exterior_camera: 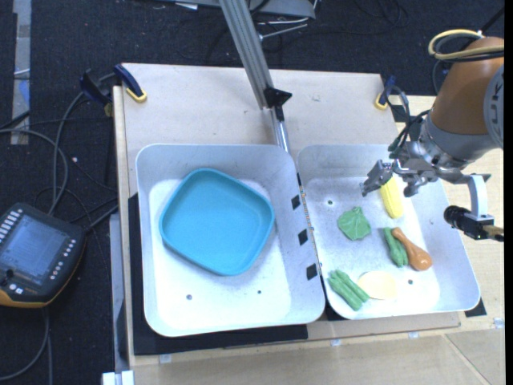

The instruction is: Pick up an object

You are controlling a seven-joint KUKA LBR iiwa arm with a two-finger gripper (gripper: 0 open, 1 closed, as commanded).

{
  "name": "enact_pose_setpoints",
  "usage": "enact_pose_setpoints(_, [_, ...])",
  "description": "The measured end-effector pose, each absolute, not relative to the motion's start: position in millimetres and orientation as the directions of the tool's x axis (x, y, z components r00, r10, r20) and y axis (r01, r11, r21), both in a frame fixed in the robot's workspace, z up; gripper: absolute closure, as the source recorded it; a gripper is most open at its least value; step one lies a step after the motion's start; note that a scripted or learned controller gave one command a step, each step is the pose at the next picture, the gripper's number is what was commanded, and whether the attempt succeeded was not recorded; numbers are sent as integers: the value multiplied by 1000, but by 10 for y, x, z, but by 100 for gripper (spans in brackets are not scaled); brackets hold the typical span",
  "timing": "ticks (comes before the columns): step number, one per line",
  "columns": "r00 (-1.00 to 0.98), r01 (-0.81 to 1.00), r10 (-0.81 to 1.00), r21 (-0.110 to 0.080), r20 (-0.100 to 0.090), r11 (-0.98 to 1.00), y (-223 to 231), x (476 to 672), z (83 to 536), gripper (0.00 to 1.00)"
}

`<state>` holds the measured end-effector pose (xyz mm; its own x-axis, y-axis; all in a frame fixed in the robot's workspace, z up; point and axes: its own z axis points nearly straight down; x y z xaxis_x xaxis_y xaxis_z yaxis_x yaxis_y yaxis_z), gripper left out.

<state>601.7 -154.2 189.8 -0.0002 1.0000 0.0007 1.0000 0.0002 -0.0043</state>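
We are looking down at a bench bearing two shallow white bins side by side, and the arm is reaching in from the right over the right bin. The gripper is hanging above the upper part of that bin, its dark fingers spread to either side of the top end of a yellow corn cob; the fingers are standing apart and the cob is lying between them and just below, but we cannot tell whether they are touching it, and we are not seeing it clamped. The cob is lying roughly upright in the view, resting on the bin floor. Just below and to the left of it a green leafy piece is lying flat. To the right of that, a green vegetable piece is lying touching a brown drumstick-shaped piece. Near the lower edge of the bin a green pea pod is sitting just beside a pale yellow flat piece. In the left bin a blue square plate is resting tilted against the floor. A handheld control pendant is lying on the dark floor to the left of the bench.
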Motion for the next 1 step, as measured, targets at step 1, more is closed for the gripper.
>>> enact_pose_setpoints(1, [0, 1000, 1000, -4, 1, 0, -1598, 6023, 1454, 0])
